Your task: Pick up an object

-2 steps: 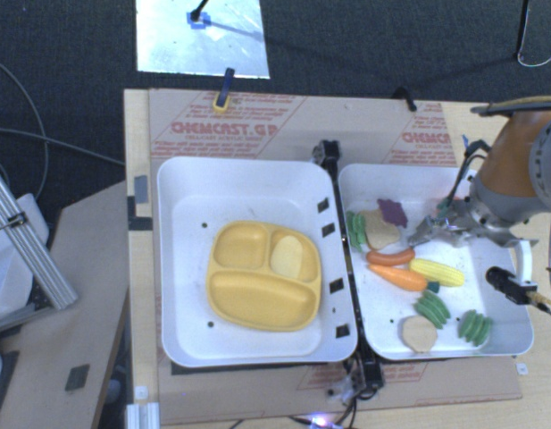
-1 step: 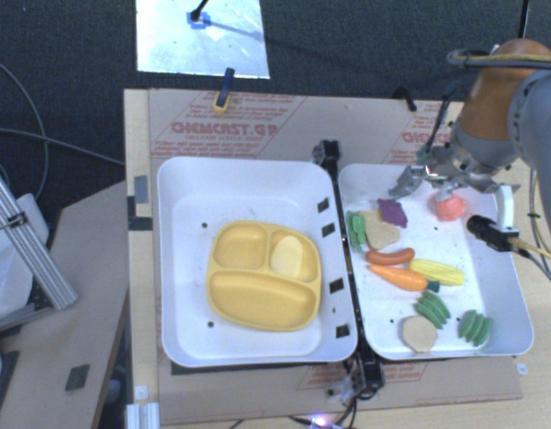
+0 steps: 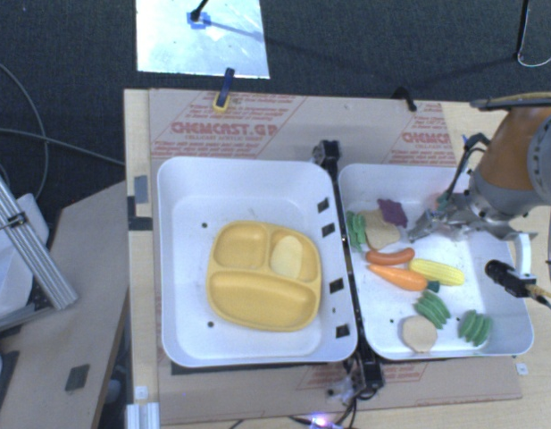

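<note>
Two white bins sit on the desk (image 3: 284, 119). Toy food lies in the right bin (image 3: 516, 324); a yellow corn (image 3: 438, 272) lies at five o'clock of the claw (image 3: 429, 226), whose grip I cannot tell.

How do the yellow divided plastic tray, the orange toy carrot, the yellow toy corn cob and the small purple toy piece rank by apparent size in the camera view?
1. Yellow divided plastic tray, far the largest.
2. Orange toy carrot and yellow toy corn cob: look alike, not ranked.
3. Small purple toy piece, smallest.
</note>
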Controlling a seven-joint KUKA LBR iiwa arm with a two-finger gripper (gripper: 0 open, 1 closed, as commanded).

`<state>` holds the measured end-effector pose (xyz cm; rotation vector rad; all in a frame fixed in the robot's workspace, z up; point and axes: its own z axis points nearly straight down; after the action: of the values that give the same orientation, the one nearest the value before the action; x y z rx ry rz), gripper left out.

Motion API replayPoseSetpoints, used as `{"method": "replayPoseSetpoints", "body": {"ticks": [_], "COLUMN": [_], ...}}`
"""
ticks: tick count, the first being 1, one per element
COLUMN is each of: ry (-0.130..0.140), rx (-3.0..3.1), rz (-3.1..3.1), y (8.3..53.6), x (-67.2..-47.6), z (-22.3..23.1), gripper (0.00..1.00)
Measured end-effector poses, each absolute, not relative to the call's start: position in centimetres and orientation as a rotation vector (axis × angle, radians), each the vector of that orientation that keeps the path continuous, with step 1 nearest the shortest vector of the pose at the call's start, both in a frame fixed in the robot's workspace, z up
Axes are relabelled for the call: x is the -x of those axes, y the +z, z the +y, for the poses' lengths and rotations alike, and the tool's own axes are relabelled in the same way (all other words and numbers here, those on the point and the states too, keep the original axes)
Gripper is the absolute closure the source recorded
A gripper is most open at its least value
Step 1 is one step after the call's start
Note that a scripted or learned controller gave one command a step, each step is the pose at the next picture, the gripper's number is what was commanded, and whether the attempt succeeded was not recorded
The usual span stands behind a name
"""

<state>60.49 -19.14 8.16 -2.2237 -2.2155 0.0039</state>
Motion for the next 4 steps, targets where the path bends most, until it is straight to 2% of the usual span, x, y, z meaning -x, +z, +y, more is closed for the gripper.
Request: {"method": "replayPoseSetpoints", "body": {"ticks": [1, 2, 3, 4], "ry": [-0.004, -0.01, 0.0, -0.004], "rx": [2.22, 2.217, 2.22, 2.22], "rz": [-2.231, -2.238, -2.22, -2.233], "y": [8.6, 15.3, 8.3, 9.7], "x": [-63.4, -67.2, -66.6, -66.8], "z": [-20.7, -16.2, -20.8, -20.7], "gripper": [0.0, 0.0, 0.0, 1.0]}}
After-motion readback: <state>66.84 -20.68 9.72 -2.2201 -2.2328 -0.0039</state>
